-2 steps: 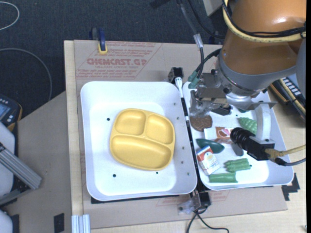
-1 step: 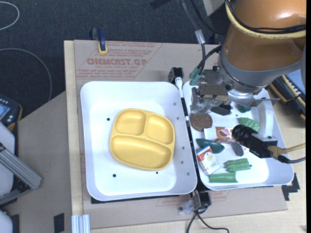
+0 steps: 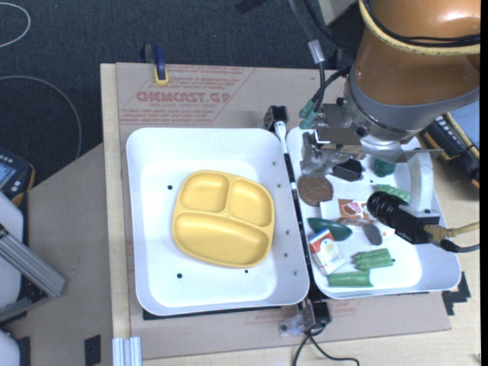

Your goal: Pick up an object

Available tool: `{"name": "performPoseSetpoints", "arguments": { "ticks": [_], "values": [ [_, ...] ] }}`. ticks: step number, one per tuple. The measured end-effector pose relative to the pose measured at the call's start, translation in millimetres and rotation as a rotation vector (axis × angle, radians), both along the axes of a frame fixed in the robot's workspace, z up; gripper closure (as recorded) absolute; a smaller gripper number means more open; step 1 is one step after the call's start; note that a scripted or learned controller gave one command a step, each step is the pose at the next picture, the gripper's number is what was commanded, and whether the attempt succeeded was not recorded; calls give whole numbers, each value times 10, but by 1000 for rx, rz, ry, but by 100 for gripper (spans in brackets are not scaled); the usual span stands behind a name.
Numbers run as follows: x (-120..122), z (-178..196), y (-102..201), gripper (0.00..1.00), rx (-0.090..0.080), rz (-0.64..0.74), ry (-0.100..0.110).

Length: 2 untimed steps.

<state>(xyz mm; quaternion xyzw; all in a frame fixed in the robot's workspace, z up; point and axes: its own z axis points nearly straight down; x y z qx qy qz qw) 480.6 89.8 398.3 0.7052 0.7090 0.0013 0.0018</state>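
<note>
My gripper (image 3: 317, 163) hangs over the far left part of the right bin (image 3: 427, 277), under the large grey and orange arm. Just below it lies a brown round disc (image 3: 315, 190), touching or nearly touching its tip. A small black piece (image 3: 347, 169) rests to the gripper's right. Nearer the front are a teal object (image 3: 329, 228), a red and white carton (image 3: 329, 253), a grey piece (image 3: 372, 234), a green pod-like item (image 3: 373, 260) and a long green item (image 3: 349, 279). A red and white packet (image 3: 352, 207) lies mid-bin.
The left bin (image 3: 149, 204) holds a yellow divided plate (image 3: 223, 218). A green piece (image 3: 383, 190) lies under the arm at the right bin's far side. The rim between the two bins runs just left of the gripper.
</note>
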Motion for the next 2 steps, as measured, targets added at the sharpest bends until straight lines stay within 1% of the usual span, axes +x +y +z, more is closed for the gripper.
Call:
{"name": "performPoseSetpoints", "arguments": {
  "ticks": [1, 2],
  "values": [
    [26, -1282, -600, 100, -3, -14, 19],
    [-33, -1966, -1063, 100, -1, -12, 15]
  ]
}}
